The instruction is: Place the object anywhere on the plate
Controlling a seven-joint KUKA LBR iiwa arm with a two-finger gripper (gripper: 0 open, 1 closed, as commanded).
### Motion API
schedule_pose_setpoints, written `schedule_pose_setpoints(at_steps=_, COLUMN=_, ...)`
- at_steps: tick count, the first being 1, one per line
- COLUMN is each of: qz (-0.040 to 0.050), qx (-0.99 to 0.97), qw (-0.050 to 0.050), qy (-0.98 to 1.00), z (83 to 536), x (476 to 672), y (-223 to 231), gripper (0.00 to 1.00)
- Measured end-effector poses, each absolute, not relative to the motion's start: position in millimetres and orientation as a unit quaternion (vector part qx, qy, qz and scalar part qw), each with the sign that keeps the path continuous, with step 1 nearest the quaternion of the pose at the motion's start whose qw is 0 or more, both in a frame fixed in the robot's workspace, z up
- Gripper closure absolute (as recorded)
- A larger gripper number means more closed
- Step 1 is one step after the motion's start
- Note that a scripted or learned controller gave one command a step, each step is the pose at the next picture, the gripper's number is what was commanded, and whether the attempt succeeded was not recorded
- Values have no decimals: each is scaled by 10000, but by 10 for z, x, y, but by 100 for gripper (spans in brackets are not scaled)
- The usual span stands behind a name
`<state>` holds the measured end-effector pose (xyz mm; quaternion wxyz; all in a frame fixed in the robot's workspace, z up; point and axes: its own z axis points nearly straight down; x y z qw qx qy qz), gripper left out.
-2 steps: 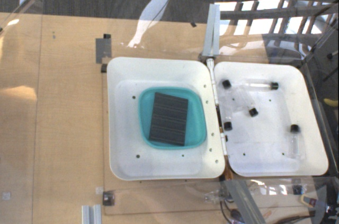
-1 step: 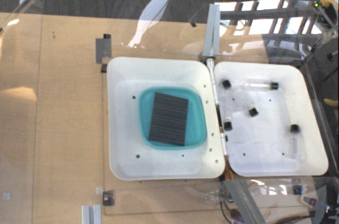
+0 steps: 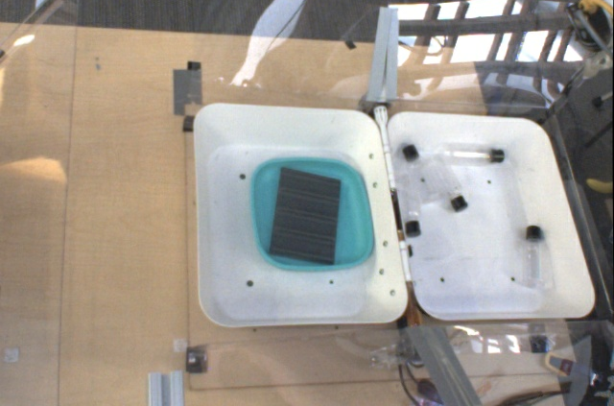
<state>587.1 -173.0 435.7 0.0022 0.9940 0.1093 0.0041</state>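
A dark grey ribbed rectangular block point(image 3: 306, 215) lies flat on a teal square plate point(image 3: 358, 226) in the middle of the left white bin point(image 3: 223, 231). The block sits within the plate's rim, slightly tilted.
The right white bin point(image 3: 480, 289) holds two clear tubes with black caps point(image 3: 472, 154) point(image 3: 534, 252) and a few small black pieces point(image 3: 458, 202). A metal divider post point(image 3: 383, 59) rises behind the bins' joint. Metal framing point(image 3: 499, 39) stands at the back right.
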Motion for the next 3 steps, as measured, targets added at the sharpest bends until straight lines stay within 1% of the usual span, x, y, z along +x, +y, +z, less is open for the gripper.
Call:
schedule_pose_setpoints(at_steps=1, qz=41, qx=9940, qw=22, qy=1090, z=4365, x=5027, y=-2058, gripper=0)
schedule_pose_setpoints(at_steps=3, qz=37, qx=9940, qw=22, qy=1092, z=4362, x=5029, y=-2056, gripper=0)
